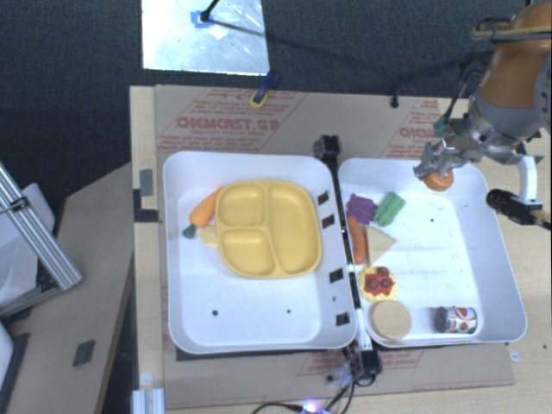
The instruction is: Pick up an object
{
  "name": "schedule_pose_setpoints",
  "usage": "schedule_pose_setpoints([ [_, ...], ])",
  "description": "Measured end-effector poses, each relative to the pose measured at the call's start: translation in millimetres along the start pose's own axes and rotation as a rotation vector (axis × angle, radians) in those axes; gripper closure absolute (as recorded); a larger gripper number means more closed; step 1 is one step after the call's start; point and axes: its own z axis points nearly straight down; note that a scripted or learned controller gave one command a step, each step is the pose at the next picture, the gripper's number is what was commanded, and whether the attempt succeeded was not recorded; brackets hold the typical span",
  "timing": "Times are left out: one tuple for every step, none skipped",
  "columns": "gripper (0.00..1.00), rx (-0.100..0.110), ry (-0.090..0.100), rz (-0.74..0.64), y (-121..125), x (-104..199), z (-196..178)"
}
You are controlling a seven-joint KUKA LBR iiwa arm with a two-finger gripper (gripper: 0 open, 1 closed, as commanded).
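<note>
The gripper [437,164] hung over the far right corner of the right bin [500,270], and an orange piece [440,180] sat directly under its tips, touching them or nearly so. From where I stood I could not tell whether the fingers were clenched on it or released (the wrist hid them). The piece looked roundish, with no clear long axis. The other 6 or so items, such as the can [456,319], lay well apart, nearer me.
</note>
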Motion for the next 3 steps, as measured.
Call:
schedule_pose_setpoints([
  [1.00, -0.001, 0.000, 0.001, -14.4, 44.4, -6.8],
  [1.00, 0.001, 0.000, 0.001, -34.4, 82.2, -7.0],
  [1.00, 0.002, -0.001, 0.002, -59.5, 125.6, 7.6],
])
